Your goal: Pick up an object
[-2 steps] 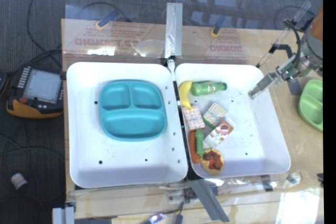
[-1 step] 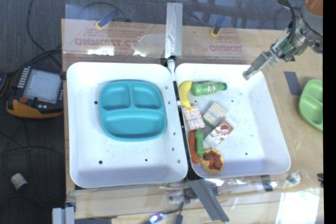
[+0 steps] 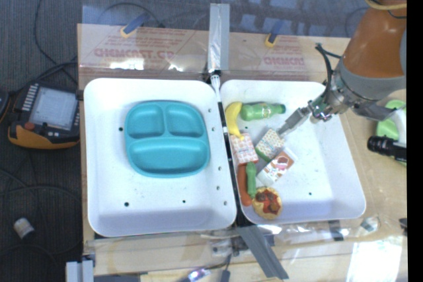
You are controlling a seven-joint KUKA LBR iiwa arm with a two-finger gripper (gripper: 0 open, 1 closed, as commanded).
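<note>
The arm [image 3: 377, 30] is running off the right edge, so its upper part is being cut away. The gripper [image 3: 283, 129] is showing as a thin grey blur, too small to tell how its fingertips are standing. A black tool [image 3: 390, 146] is getting clipped at that edge too.

bins [image 3: 112, 208]: smooth white plastic | tray [image 3: 166, 138]: glossy teal plastic

The bench [image 3: 380, 175] is topped with pale wood; two white bins are set side by side on it, the left bin [image 3: 106, 188] touching the right bin [image 3: 330, 188]; a black marker [image 3: 388, 146] is laid near the right edge.
</note>
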